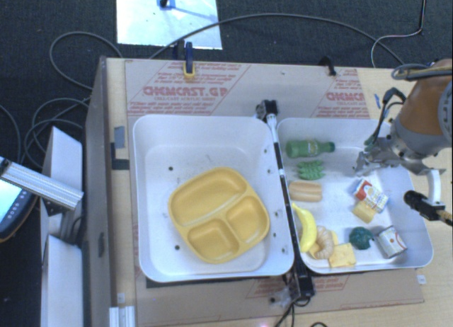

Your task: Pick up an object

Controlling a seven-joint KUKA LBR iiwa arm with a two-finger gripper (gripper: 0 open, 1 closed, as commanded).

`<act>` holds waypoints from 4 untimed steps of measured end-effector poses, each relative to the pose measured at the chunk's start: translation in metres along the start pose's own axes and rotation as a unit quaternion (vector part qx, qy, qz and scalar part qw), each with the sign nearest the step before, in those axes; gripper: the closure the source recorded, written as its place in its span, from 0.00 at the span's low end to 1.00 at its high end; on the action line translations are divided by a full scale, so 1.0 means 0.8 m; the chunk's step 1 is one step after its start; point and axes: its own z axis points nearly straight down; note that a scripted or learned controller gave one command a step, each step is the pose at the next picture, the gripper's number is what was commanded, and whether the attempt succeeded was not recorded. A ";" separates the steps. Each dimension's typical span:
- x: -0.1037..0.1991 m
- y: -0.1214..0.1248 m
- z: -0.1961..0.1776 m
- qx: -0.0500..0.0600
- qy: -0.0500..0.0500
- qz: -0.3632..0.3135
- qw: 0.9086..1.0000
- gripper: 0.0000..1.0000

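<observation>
Objects for picking, all in the right bin (423, 242), below and left of the fingers (369, 157). Nearest: a red-and-white carton (368, 192) touching a yellow block (364, 211), just below the fingers. Left of the fingers, a green bottle (308, 148) lying on its side, a green ridged toy (310, 170) under it, then a hot dog bun (305, 191). Farther down-left, a banana (307, 226), a tan curled piece (322, 242), a yellow cheese wedge (342, 255). Lower still, a dark green broccoli (360, 237) and a small grey can (389, 241). Far left, a yellow divided plate (219, 214) in the left bin (152, 177). Fingers low over the right bin's upper right part; spread or pressed together, cannot tell. Nothing seen between them.
</observation>
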 end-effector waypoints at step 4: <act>0.144 -0.003 0.014 0.002 0.001 -0.001 1.000 0.00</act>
